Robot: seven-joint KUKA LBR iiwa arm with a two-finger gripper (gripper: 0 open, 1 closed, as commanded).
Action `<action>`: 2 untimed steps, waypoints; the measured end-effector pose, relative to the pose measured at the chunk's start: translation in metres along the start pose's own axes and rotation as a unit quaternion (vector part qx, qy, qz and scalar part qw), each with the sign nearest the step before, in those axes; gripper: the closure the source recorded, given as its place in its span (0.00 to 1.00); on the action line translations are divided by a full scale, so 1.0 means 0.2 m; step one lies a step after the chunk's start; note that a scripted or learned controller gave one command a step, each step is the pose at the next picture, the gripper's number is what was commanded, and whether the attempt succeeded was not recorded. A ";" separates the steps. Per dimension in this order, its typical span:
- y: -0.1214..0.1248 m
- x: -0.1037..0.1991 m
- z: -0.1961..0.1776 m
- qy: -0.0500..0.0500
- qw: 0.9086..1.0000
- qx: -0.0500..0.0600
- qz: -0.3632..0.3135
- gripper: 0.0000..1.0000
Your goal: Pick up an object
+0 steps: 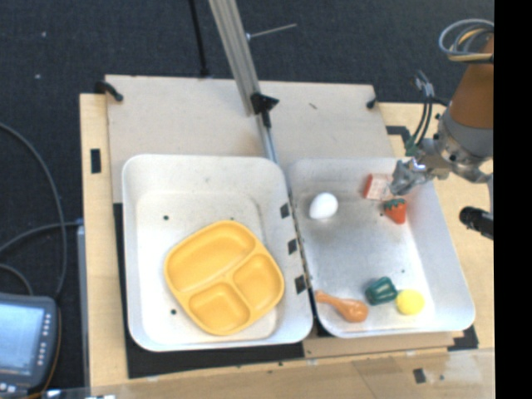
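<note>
Left bin (141, 181): shallow white plastic, holding one yellow three-compartment plastic tray (223, 277), lying flat and angled, nearest the camera.

Right bin (449, 264): shallow white plastic, holding the loose candidates for picking. Along the near rim, left to right: orange spoon-shaped plastic piece (342, 306); small dark green block (381, 290); yellow ball (409, 302), just beside the block. Farther back: white ball (323, 205); red-and-white packet (376, 188); small red-orange object (396, 212), all apart from one another, which probably eases a single grasp.

End effector (402, 179): hangs over the far right corner, just above the red-orange object, likely its target. Whether it is wide or narrow cannot be told; nothing is seen held.

Surface (199, 119): pale board, with a slanted aluminium mast (237, 44). Dark carpeted floor (83, 23) beyond, cables trailing.
</note>
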State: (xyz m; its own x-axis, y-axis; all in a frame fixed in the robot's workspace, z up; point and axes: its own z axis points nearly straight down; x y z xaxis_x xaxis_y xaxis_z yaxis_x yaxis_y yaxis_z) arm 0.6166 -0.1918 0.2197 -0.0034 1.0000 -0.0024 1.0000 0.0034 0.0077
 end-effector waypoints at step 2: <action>0.02 0.24 -0.22 0.002 1.000 0.003 -0.002 1.00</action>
State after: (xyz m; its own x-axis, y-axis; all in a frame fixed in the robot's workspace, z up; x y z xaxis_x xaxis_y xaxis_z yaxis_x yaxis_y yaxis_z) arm 0.6202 -0.1445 0.2632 -0.0066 1.0000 0.0007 1.0000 0.0066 0.0018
